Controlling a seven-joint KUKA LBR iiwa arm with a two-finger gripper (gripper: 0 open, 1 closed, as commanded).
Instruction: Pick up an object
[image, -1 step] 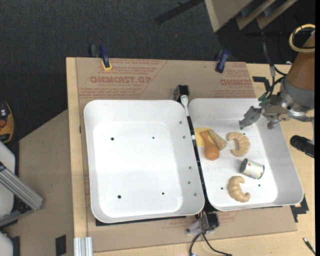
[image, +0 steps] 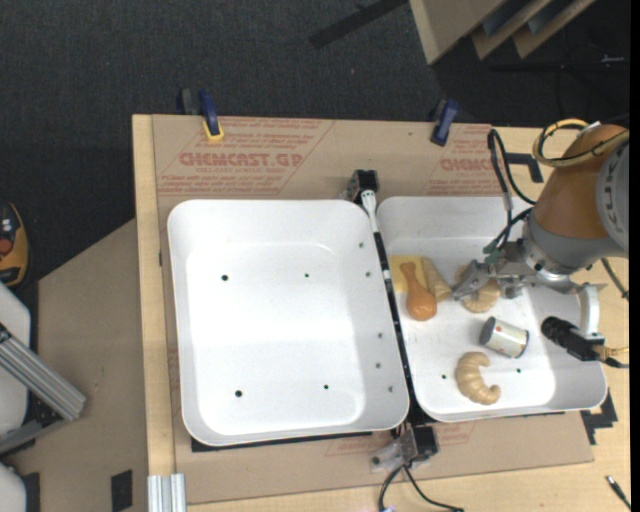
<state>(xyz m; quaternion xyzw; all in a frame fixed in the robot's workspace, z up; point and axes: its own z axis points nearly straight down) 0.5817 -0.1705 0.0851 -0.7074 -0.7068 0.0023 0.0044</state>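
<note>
The left bin (image: 270, 400) at frame centre holds no objects. In the right bin (image: 440, 395), an orange-tipped piece (image: 417, 290), a croissant-shaped piece (image: 477, 377) and a small cylinder (image: 503, 337) all lie unlifted. The gripper (image: 484, 285) is low over a pale item (image: 484, 299) right of centre; whether it is apart or together cannot be told, so the pick is judged not yet done.

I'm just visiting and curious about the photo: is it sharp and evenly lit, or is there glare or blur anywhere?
In the camera view, light is even and soft; the left bin looks bright white with little surface detail, while the floor above stays dark. Shadows are faint, as under the croissant. The end effector looks slightly soft, so its fine parts are hard to read.
</note>
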